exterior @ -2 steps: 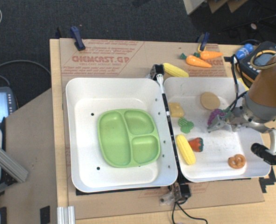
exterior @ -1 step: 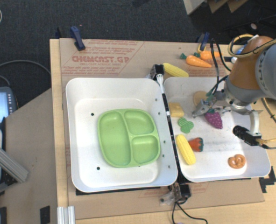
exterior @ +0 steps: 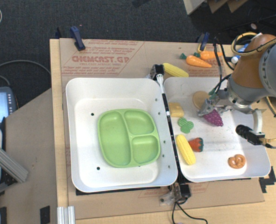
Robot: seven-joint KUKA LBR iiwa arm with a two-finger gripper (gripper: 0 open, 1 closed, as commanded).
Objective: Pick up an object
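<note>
right bin [exterior: 257, 169] holds most of the clutter. along its left wall: a pale yellow block [exterior: 176, 109], a green broccoli piece [exterior: 185, 125] just below it, then a yellow corn cob [exterior: 185, 149] lying lengthwise with a red pepper [exterior: 196, 144] touching its right side. a pretzel [exterior: 237, 161] sits alone near the lower right corner, well apart from the rest. a tan round piece [exterior: 201, 98] lies near the top of the bin, just left of the gripper.

left bin [exterior: 77, 125] carries a green divided plate [exterior: 128, 136] with three compartments.

outside the bins, on the board behind them: a second corn cob [exterior: 175, 70] at the gap between the bins, and a carrot [exterior: 198, 61] further right (another orange piece just beside it, too small to name).

purple grapes [exterior: 214, 117] lie in the upper middle of the right bin, right at the gripper [exterior: 208, 109].

arm comes in from the right, orange band above the wrist, wrist angled down and to the left. gripper tip sits low over the bin, against the upper left edge of the grapes, between them and the tan piece. whether the tool is spread or closed, cannot tell from this angle.
</note>
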